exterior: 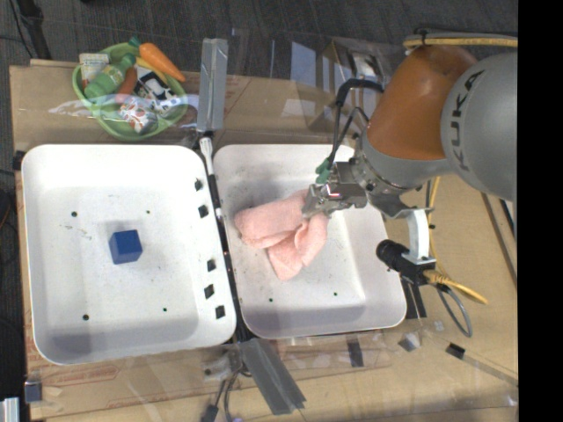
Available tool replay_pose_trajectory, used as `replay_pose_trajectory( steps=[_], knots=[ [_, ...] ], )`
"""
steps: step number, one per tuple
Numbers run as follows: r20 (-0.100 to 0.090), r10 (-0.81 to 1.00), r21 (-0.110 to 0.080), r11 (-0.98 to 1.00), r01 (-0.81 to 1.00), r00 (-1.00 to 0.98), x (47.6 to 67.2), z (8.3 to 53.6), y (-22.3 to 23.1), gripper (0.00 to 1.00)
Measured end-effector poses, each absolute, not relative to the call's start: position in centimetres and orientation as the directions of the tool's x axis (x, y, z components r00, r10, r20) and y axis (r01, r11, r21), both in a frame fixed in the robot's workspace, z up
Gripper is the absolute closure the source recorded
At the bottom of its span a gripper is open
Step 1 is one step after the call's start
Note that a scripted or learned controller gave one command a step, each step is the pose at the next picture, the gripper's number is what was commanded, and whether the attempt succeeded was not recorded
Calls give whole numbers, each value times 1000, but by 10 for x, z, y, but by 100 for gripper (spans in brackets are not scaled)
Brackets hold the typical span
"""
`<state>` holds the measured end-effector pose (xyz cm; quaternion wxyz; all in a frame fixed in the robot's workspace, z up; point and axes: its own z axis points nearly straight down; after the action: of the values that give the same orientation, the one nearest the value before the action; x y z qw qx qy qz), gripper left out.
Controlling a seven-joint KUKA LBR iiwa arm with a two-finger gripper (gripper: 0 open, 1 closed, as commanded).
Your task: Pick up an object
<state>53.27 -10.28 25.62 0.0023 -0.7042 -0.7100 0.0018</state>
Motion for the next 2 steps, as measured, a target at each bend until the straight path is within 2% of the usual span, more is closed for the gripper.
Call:
replay_pose_trajectory(
  steps=[1, 2],
  knots=[
    [2, 999, 3, -50, 999, 50, 549, 97, -94, 0],
    [-1, 996, 10, 85, 996, -85, 526, 96, -92, 0]
  ],
)
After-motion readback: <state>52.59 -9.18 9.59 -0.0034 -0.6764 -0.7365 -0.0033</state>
